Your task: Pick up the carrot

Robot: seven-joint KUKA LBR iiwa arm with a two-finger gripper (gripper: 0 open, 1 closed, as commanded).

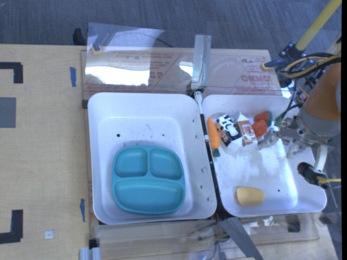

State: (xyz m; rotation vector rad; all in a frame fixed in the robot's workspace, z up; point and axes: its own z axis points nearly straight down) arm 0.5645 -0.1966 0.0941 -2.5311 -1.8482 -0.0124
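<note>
- Carrot [213, 132]: orange, elongated, lying in the right bin [287, 196] against its left wall, long axis running roughly 12 to 6 o'clock, a small green end at the 6 o'clock tip. Not held by anything.
- Black-and-white toy [227, 127]: cow-patterned, just beside the carrot at its 3 o'clock, touching or nearly so.
- Small brown-and-white packet [248, 134]: at 3 o'clock from the black-and-white toy, tilted, part of the same cluster.
- Red item [261, 123]: at 2 o'clock from the packet, close to the gripper; its exact form is unclear.
- Yellow rounded item [249, 195]: alone in the lower part of the right bin, at 5 o'clock from the carrot, well apart from the cluster.
- Gripper [269, 138]: low over the right bin at 3 o'clock from the carrot, beside the packet and red item; whether it is wide or narrow cannot be told, and nothing is seen held in it.
- Arm [320, 110]: grey with an orange band, entering from 3 o'clock, cables trailing above it.
- Left bin [108, 112]: at 9 o'clock from the carrot, sharing the centre divider.
- Teal divided plate [147, 179]: three compartments, resting in the lower half of the left bin.
</note>
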